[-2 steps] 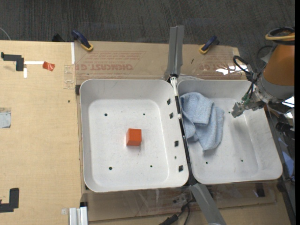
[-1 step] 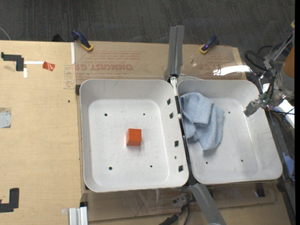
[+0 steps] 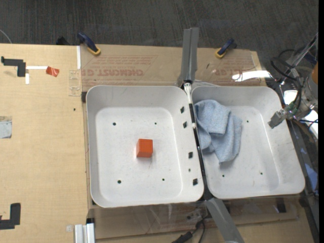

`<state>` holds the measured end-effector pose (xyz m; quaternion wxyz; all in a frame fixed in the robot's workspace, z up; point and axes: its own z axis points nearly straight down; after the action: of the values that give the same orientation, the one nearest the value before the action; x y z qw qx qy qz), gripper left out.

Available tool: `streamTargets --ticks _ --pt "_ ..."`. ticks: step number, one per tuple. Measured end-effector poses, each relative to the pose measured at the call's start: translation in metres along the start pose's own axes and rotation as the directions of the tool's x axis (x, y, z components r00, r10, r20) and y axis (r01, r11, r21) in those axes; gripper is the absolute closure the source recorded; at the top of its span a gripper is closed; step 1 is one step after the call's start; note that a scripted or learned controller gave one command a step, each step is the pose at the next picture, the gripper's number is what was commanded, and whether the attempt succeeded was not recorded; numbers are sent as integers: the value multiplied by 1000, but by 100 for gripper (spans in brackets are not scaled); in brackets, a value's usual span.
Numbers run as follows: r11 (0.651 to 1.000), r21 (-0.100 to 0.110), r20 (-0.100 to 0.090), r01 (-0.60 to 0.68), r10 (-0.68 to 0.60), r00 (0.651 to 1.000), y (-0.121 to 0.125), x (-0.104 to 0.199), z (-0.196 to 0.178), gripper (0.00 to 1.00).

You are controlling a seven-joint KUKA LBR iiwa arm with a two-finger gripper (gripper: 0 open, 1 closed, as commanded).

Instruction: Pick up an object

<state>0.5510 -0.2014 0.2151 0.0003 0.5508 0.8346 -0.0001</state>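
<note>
**Bench with two bins, gripper at the right rim**

Pale wood bench top [image 3: 40, 135] lies to the left, and a brown cardboard sheet [image 3: 126, 67] runs behind the two white bins, pinned by a blue and yellow clamp [image 3: 90, 43] on the left and a second clamp [image 3: 225, 48] on the right. On the floor of the left bin [image 3: 101, 186], slightly left of its middle and well apart from every wall, sits an orange-red block [image 3: 145, 148]. A crumpled blue-grey cloth [image 3: 218, 130] lies in the right bin [image 3: 283, 181], bunched against the wall beside the divide between the bins. The gripper [image 3: 278, 118] is over the right bin's far right side, near the rim, well apart from the cloth and far from the block. It is too small and dim here to tell whether the claw is open or closed, and nothing can be seen held in it
</note>
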Motion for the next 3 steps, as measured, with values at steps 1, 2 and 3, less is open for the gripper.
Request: streamTargets --ticks 1,2,3 --pt "1000 -1 1 -3 3 1000 -2 -22 0 100" --pt "1000 -1 1 12 -12 1000 14 -29 -1 100" --pt "1000 0 1 -11 11 1000 53 -45 4 100"
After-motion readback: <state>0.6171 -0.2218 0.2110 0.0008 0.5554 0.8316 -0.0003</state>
